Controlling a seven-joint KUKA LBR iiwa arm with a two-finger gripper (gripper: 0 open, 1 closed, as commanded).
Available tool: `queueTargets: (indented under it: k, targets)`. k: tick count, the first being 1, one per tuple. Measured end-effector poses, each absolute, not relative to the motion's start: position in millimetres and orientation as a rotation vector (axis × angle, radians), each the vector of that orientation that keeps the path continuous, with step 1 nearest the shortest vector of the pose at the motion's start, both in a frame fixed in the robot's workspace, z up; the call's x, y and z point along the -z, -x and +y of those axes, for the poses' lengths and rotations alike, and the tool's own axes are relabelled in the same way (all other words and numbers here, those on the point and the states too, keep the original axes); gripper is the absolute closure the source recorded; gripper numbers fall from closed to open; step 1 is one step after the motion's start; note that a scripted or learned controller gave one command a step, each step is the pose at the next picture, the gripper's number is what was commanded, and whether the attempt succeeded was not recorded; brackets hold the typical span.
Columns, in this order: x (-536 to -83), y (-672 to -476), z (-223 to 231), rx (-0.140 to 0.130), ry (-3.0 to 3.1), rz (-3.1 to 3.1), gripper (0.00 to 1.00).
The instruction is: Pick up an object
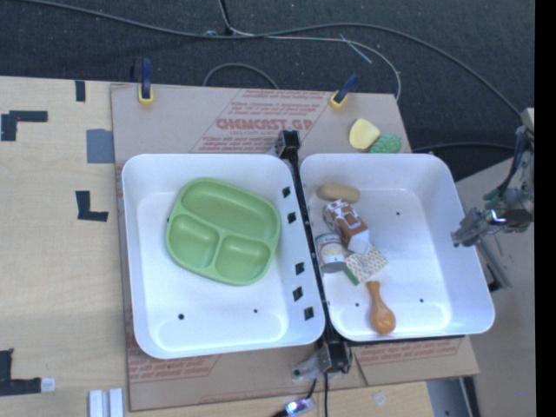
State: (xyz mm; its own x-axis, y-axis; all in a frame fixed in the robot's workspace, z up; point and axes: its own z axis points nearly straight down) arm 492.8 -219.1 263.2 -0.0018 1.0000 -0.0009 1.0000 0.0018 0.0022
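Note:
The right bin point(434, 233) holds a small pile near its left wall: a tan bread roll point(338, 192), a brown and white carton point(346, 221), a small can point(330, 251), a patterned packet point(368, 264) and an orange-brown drumstick-shaped toy point(380, 311). In the left bin point(148, 311) lies a green divided plate point(224, 231). My gripper point(474, 228) hangs just outside the right bin's right rim, well apart from the pile, with nothing seen in it.
A yellow sponge point(364, 134) and a green object point(387, 144) rest on the cardboard behind the right bin. Clamps point(144, 83) hold the cardboard's back edge, and cables run across the dark floor beyond. A black divider point(302, 233) separates the bins.

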Motion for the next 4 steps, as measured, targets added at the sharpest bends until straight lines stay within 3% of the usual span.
queueTargets:
  k: [1, 3, 4]
  targets:
    - [-250.2, -518.6, -165.3, 0.000, -2.216, 2.230, 1.00]
    - [-226.7, -550.0, -71.5, 0.002, -2.217, 2.230, 1.00]
    - [-235.3, -568.9, -24.2, -0.001, -2.215, 2.229, 1.00]
